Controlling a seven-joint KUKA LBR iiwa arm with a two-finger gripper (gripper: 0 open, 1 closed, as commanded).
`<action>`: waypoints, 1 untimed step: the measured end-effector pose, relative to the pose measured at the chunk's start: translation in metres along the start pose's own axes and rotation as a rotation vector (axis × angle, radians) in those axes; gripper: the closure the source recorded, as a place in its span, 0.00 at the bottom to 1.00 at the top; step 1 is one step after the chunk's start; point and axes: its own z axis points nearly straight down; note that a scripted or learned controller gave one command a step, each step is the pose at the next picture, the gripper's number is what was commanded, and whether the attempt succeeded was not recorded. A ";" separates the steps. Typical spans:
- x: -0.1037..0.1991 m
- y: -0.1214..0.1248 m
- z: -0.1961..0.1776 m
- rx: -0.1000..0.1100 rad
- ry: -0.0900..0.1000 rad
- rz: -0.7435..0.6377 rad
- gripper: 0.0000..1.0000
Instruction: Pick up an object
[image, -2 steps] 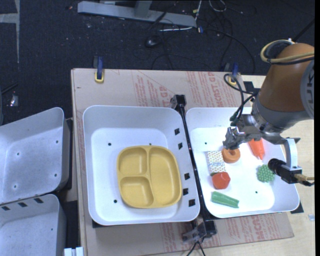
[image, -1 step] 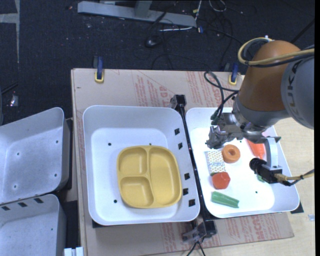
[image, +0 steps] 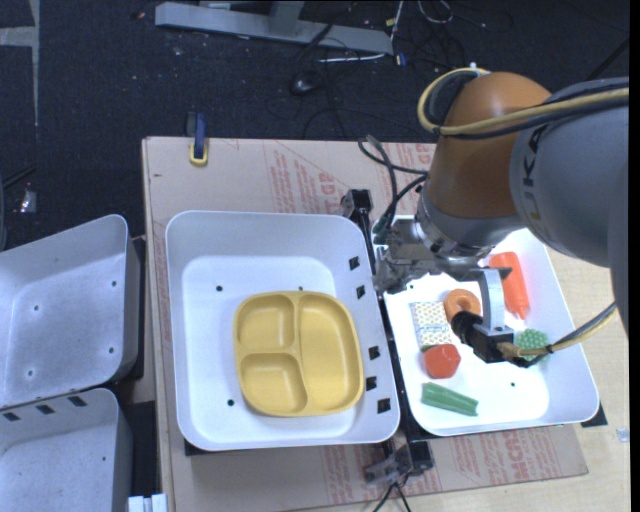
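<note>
My gripper (image: 403, 262) hangs over the far left part of the right bin (image: 570, 400), under the grey and orange wrist. Just in front of it lies a small patterned white packet (image: 430, 323). An orange round piece (image: 460, 300) sits beside the packet, and a red piece (image: 442, 361) lies in front of it. A green pod (image: 449, 400) rests near the bin's front. An orange carrot (image: 514, 284) lies at the right, with a bumpy green piece (image: 532, 341) in front of it. I see nothing held in the gripper.
The left bin (image: 200, 250) holds a yellow divided plate (image: 298, 352). The wall between the two bins (image: 385, 330) runs close to the gripper's left. White panels (image: 60, 300) lie off the bench at the left.
</note>
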 end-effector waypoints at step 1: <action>0.052 0.003 0.022 0.003 -0.001 0.003 1.00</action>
